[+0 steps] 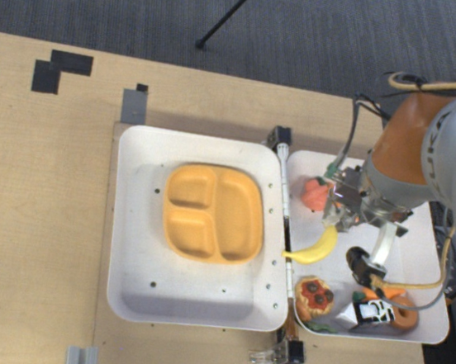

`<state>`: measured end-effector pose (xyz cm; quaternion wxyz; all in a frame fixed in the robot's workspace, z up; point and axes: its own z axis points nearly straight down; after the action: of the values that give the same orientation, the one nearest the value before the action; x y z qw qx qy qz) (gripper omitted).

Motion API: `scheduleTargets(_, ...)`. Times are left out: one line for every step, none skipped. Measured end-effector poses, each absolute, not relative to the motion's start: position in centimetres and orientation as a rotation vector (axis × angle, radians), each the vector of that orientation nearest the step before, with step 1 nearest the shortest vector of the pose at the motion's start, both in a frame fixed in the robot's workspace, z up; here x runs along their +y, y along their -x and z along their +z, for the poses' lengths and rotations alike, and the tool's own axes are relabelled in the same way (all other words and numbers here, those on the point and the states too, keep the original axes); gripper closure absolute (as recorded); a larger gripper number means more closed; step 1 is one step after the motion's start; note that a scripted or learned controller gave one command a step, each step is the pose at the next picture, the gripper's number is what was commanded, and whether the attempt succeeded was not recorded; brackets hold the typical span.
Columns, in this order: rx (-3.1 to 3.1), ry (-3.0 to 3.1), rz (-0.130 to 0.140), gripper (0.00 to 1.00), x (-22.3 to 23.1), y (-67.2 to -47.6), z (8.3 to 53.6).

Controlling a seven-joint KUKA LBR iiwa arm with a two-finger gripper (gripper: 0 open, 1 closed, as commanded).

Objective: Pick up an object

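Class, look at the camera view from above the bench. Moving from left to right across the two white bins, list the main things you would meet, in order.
Orange divided tray in the left bin → banana → gripper → donut by the right bin's near corner.

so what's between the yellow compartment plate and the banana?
In the camera view, between the yellow three-compartment plastic plate and the yellow banana lie bare white bin floor and the rims where both bins meet.

One fixed camera looks down at a slant from above the bench (32,218). Both white bins (left bin (137,207), right bin (435,321)) sit mid-frame.
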<state>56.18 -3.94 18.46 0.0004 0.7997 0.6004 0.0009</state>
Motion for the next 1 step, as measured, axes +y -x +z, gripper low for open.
scheduleTargets(1.790,-2.582,0.000,1.00,-5.86,-49.22,18.40)
